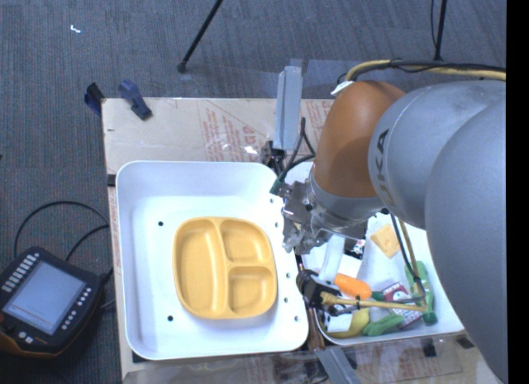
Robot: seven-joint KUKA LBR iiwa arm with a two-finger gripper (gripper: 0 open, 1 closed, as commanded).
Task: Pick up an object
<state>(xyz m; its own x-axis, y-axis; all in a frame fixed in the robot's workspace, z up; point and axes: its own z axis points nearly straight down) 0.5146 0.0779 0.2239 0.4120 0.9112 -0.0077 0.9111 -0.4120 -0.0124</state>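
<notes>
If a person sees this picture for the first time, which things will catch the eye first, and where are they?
The big grey robot arm with its orange band fills the right side, reaching down over the right bin. In the left bin a yellow divided plate lies alone. Small colourful things crowd the right bin, among them an orange carrot and a banana.

Robotics lab: grey carpet (124, 27), tripod legs (207, 19), teach pendant (45, 298) on floor, cardboard-covered bench (190, 122).

Floor (99, 19): dark grey carpet. Tripod legs (207, 21) stand at far centre. A handheld control pendant (45, 298) lies near left, cable attached.
</notes>
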